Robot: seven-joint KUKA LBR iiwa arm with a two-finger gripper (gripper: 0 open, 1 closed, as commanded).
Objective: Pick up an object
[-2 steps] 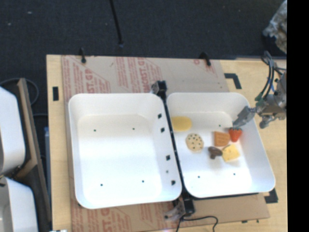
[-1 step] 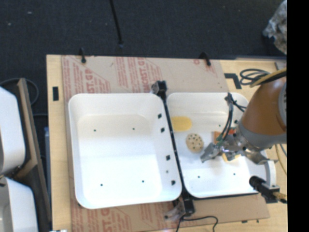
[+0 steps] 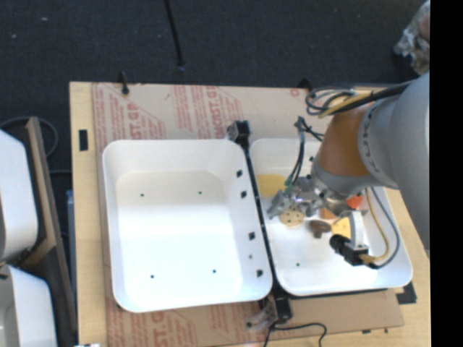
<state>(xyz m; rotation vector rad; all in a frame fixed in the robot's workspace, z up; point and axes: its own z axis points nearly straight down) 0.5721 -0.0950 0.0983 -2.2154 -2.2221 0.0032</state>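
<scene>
Two white bins sit on the bench (image 3: 181,107); the arm (image 3: 376,143) reaches into the right bin (image 3: 325,280), its hand (image 3: 293,201) low among crowded small objects (image 3: 318,226). Its grip cannot be made out. Clutter risks a glancing, failed grasp.

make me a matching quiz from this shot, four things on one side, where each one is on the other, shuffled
Things:
1. arm's orange band
2. left bin
3. round tan disc with holes
4. black cable

Places:
A. on the dark floor beyond the bench
B. above the right bin, near the wrist
C. on the cardboard, toward the view's left
D. lying on the right bin's floor near the divider

Pairs: 1-B, 2-C, 3-D, 4-A
</scene>
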